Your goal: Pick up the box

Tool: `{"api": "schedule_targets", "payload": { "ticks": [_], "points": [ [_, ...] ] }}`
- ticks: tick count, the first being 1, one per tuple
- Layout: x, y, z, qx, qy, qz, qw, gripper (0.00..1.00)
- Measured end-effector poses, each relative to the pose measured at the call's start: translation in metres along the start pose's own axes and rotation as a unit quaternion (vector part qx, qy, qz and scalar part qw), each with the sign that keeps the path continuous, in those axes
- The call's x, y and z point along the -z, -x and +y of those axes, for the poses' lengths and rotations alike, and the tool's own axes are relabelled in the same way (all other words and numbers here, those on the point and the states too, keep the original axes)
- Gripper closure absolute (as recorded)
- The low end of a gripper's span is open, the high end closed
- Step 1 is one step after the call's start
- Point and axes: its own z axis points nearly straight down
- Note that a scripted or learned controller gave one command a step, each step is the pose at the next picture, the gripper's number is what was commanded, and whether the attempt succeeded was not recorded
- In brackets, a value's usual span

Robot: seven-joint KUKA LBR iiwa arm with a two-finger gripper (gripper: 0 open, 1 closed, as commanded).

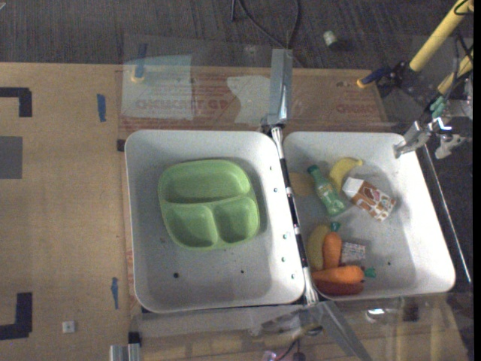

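carrot (338, 275) at near edge, box (370, 198) mid-bin (tilted), gripper (430, 130) apart

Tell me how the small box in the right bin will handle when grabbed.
The box looks like a small printed carton: probably light and fairly stiff, though likely to crush. It lies flat and askew, so it should slide rather than roll.

Single fixed camera, mounted above the bench (60, 201), looking down at a slight slant. Both white bins sit mid-frame side by side: left bin (150, 277), right bin (421, 247). Distance moderate; whole bins, bench surface and a strip of dark floor (113, 13) along the top are framed.
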Motion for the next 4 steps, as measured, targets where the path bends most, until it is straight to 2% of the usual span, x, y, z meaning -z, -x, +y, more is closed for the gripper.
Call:
{"api": "schedule_targets", "payload": {
  "ticks": [1,2,3,4],
  "points": [
    [-0.067,-0.085,-0.014,-0.188,-0.003,0.001,0.9822,0.0],
    [0.044,-0.073,-0.103,-0.338,-0.002,0.0,0.9411,0.0],
    [-0.099,-0.081,-0.118,-0.477,-0.004,0.0,0.8787,0.0],
    [-0.089,-0.079,-0.118,-0.48,-0.004,0.0,0.8775,1.0]
  ]
}}
